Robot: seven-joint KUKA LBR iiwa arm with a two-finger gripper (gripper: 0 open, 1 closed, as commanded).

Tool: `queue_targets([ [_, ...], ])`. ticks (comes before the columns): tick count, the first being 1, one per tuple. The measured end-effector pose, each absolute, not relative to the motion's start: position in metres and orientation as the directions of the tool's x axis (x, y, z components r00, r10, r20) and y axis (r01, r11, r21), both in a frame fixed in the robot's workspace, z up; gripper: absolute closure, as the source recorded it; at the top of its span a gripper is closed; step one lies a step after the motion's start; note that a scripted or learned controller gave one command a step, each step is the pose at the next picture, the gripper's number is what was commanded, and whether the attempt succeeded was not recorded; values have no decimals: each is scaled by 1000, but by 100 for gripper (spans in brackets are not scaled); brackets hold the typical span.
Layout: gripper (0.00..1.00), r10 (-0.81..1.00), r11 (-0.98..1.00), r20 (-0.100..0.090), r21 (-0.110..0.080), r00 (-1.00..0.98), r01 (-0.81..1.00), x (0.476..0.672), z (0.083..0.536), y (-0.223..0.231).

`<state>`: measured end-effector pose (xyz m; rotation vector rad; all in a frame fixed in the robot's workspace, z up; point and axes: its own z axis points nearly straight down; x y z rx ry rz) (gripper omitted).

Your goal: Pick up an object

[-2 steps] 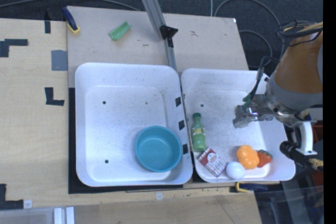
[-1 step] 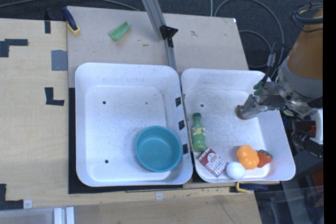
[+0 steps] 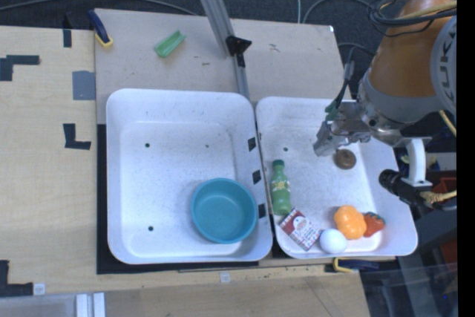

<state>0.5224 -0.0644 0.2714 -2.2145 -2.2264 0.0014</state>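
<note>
Brown round object (image 3: 344, 158) sits just beside the gripper (image 3: 332, 139), whose state I cannot tell; a descent might nudge it aside.

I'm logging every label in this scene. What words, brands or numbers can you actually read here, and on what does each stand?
"KU": large letters on the grey arm, cut off at the picture's edge.
Green bottle: its label is too small to read.
Red and white packet: its print is blurred, unreadable.
Nothing else carries readable text.
</note>
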Motion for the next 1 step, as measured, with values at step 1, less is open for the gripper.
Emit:
queue_targets([
  [1,100,1000,7,1,0,-7,1000,548,272,-13],
])
